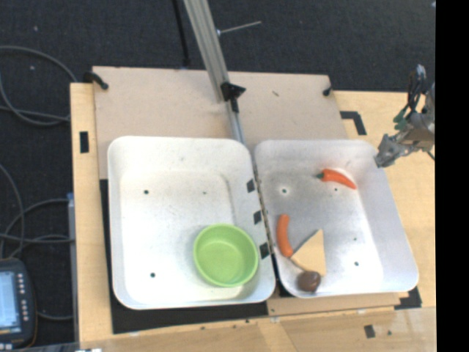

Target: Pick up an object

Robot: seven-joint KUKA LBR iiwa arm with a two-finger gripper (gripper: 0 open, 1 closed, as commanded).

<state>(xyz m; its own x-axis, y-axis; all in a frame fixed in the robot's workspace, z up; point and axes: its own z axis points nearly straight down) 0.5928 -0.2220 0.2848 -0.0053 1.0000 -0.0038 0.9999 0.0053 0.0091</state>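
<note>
Your gripper (392, 151) hangs at the right bin's (381, 226) upper right rim, and you cannot tell how it is set. Inside that bin, an orange carrot-shaped piece (338, 177) lies nearest it, while an orange sausage-shaped piece (283, 235), a tan wedge (313, 254) and a dark brown lump (309, 281) cluster at the lower left. A green bowl (226, 254) sits in the left bin (146, 196).

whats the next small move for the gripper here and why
Probably move the gripper leftward over the right bin toward the orange carrot-like piece, the nearest object. The gripper sits at the bin's upper right edge with nothing between its fingers, and that piece lies apart from the other items, so it looks like the easiest target.
</note>
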